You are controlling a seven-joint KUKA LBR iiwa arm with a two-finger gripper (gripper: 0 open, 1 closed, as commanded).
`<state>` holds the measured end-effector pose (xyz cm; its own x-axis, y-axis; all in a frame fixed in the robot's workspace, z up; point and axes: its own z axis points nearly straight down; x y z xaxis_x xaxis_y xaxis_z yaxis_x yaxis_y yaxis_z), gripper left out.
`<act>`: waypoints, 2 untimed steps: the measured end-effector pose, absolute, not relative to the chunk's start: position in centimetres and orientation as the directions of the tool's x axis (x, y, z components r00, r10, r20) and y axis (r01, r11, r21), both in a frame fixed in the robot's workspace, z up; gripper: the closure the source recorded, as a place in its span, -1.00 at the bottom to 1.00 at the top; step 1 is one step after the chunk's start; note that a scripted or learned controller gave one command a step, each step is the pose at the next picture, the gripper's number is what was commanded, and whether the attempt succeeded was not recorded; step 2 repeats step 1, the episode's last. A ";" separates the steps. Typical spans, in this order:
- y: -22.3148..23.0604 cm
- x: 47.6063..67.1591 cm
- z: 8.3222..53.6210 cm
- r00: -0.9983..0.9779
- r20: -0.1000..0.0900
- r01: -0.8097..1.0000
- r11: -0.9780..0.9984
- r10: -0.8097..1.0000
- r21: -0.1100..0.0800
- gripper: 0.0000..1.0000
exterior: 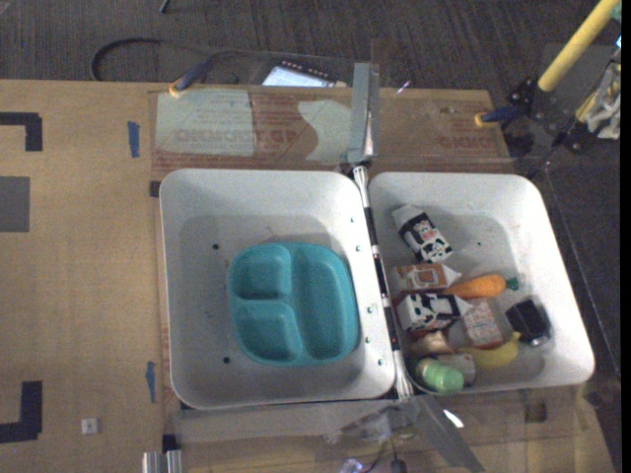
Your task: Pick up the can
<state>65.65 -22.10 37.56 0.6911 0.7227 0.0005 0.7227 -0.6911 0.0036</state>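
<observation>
No reading of the pincer's state is being offered: it cannot be told. The green can (439, 374), seemingly lying on its side, is being crowded against the right bin's (552, 235) front wall by a banana (498, 353) and a cow-print carton (430, 310). A neighbour risks being pinched instead, or the can being rolled away.

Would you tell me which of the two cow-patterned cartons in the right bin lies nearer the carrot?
The lower cow carton, just below-left of the carrot; the other carton lies alone toward the bin's far side.
</observation>
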 end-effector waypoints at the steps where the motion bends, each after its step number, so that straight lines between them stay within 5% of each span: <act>1: -21.5 65.0 37.8 0.816 -0.001 0.578 -0.816 0.578 -0.001 1.00; 2: -21.5 65.0 37.8 0.816 -0.001 0.578 -0.816 0.578 -0.001 1.00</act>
